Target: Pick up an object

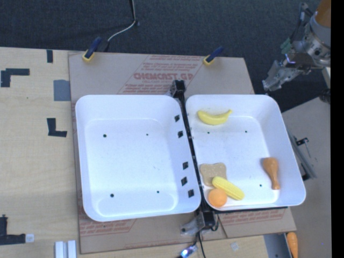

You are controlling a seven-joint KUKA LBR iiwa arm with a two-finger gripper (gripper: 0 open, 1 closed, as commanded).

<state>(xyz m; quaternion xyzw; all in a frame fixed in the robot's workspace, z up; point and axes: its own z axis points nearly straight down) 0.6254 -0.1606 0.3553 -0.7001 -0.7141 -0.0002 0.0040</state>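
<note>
- Two white bins sit side by side; your left bin (129, 160) offers a bare floor, open room from rim to rim.
- In the right bin (244, 144), the middle of the floor is free, and the things keep to its edges.
- At its front-left corner you have a bread slice (213, 171), a corn cob (228, 188) slanting down toward the front rim, and an orange (217, 198), all crowded together and touching.
- The banana (214, 116) lies near the back rim, its long axis running left to right, ends curling up.
- The drumstick (271, 172) lies by the right wall, long axis front to back.
- Your gripper (277, 77) hangs outside the bin's back-right corner, well apart from every object; whether its fingers are parted you cannot tell.
</note>
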